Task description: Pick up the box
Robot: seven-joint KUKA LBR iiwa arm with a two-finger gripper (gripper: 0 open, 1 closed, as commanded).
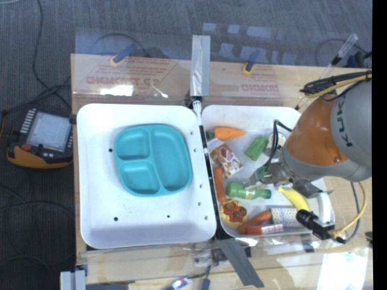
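Observation:
The box (227, 160), a small carton with a red and white print, lies tilted in the right bin (254, 115) near its left wall. My gripper (266, 174) hangs under the orange wrist band over the bin's middle, to the right of the box and just above a green bottle (248, 191). The wrist hides most of the gripper, and nothing shows held in it.
Around the box lie a carrot (230, 133), a green vegetable (256, 147), a banana (294, 198), a pizza slice (233, 211), a red sausage-like piece (256, 219) and a grey packet (282, 217). The left bin (97, 222) holds a turquoise divided plate (153, 159).

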